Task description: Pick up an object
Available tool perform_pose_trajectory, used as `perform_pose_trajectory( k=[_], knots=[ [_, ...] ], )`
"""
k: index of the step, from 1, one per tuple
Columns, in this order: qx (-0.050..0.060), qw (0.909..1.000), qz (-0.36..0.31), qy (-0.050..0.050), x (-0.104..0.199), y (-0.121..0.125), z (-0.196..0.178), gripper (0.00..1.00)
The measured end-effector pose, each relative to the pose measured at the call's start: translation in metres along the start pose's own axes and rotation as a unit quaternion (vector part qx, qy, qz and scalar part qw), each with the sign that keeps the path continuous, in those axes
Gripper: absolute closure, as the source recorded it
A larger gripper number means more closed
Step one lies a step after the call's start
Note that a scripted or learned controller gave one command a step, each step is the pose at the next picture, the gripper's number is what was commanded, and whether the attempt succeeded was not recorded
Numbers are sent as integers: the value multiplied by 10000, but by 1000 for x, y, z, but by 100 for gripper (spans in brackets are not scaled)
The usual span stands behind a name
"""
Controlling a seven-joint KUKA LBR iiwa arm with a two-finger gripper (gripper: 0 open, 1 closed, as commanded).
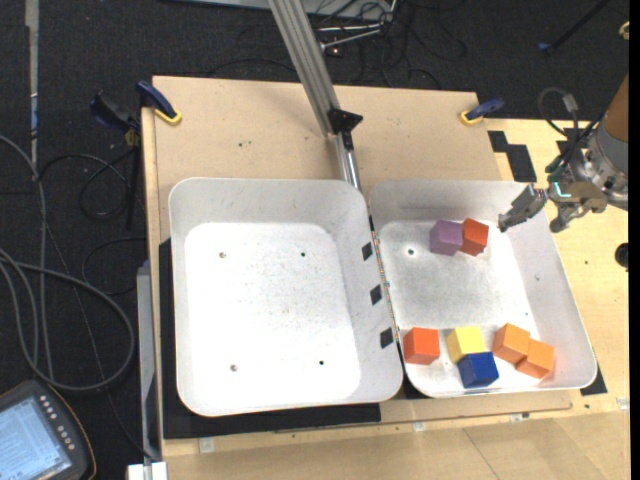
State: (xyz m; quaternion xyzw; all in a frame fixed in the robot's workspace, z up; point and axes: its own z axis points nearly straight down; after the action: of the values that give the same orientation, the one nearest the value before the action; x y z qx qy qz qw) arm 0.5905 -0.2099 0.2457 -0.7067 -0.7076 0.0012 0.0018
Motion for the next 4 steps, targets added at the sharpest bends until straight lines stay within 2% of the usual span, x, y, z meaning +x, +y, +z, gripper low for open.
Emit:
perform_pose_trajectory(
  k=[1, 2, 3, 4],
  knots=[
    [-20, 10000, -9, -8, 0, 1, -3, 0],
    [5, 10000, 11, 0, 0, -10, 50, 0],
    [4, 10000, 3, 2, 5, -5, 111, 0],
    [-11, 10000, 6, -6, 5, -5, 152, 0]
  ],
)
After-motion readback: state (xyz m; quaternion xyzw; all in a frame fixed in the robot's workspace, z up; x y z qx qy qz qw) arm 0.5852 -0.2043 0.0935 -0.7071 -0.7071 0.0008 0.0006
